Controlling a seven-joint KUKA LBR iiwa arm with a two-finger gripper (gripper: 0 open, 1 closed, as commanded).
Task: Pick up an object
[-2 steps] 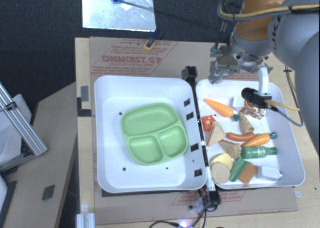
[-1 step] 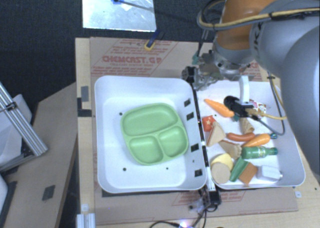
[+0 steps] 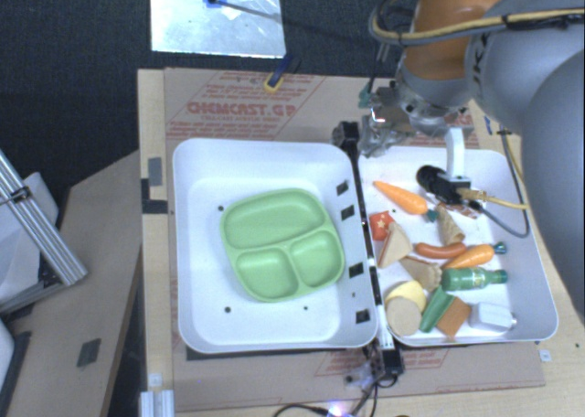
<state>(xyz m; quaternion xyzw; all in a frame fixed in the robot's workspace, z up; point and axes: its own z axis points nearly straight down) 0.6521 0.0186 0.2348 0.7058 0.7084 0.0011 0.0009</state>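
Note:
The right bin (image 3: 530, 292) holds several toy foods: an orange carrot (image 3: 402, 197), a red piece (image 3: 380, 222), a tan wedge (image 3: 395, 243), a sausage (image 3: 441, 249), a green bottle (image 3: 473, 279), a yellow round piece (image 3: 408, 294) and a white block (image 3: 494, 316). My gripper (image 3: 373, 134) hangs over the back left corner of that bin, near the divider between the bins. It is above and behind the carrot, and I see nothing held in it.
A green three-compartment plate (image 3: 279, 243) lies in the left bin (image 3: 196, 223). Both bins rest on a cardboard sheet (image 3: 238, 104). A shiny metal plate (image 3: 218, 2) lies behind them. The grey arm (image 3: 530, 68) covers the right bin's back right.

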